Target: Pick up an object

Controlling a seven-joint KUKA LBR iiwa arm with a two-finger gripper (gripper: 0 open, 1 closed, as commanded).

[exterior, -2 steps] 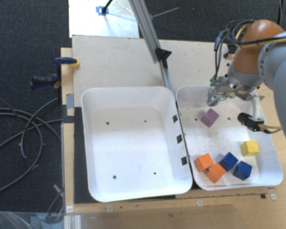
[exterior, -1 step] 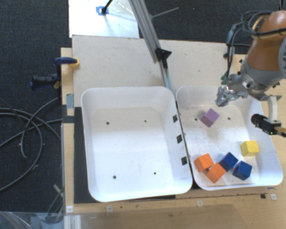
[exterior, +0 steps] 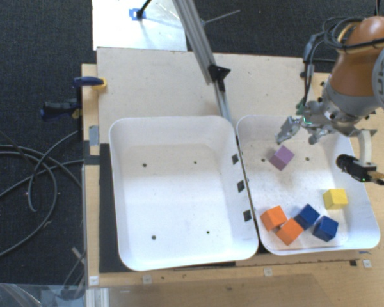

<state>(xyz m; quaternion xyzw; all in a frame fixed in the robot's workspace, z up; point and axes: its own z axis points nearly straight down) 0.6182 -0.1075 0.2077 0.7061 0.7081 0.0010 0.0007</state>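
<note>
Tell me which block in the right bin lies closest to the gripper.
The purple block, just below the gripper. It sits alone mid-bin; the orange, blue and yellow blocks lie along the near edge.

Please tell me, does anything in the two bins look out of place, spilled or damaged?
Nothing stands out. The six blocks all lie inside the right bin: the purple block alone near the middle, the yellow block by the right wall, two orange and two blue ones clustered at the front. The gripper hovers above, beyond the purple block.
</note>
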